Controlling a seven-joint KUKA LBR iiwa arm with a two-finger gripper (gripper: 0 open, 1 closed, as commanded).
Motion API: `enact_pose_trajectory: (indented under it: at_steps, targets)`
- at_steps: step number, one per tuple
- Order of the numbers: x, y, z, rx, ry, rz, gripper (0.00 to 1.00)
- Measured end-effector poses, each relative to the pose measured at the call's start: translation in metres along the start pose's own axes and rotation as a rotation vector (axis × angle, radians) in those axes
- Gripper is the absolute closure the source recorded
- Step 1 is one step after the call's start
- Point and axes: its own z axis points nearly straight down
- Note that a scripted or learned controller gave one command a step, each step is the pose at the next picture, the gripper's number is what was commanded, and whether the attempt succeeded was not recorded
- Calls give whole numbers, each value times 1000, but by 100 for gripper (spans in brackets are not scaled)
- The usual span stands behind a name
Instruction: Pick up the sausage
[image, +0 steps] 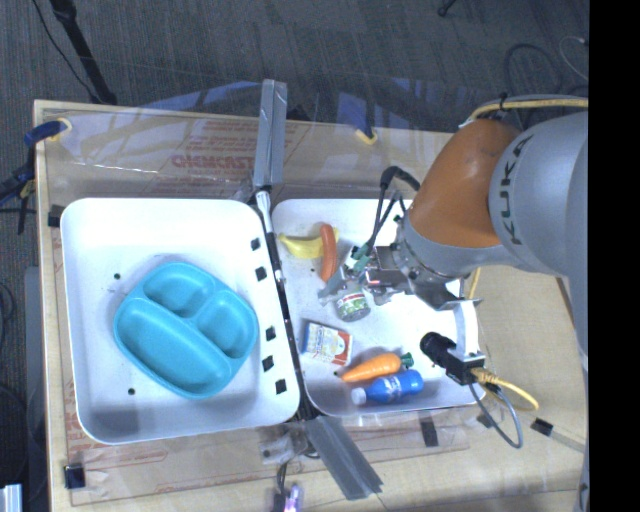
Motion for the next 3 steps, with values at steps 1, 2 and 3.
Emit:
enact_pose_trajectory:
  at_steps: [1, 2, 3]
  targets:
    - [-29, 48, 39, -1, -2, -10, 0]
    - [-9, 90, 112, -4, -2, -75, 0]
    - [-9, 90, 102, -2, -2, -78, 100]
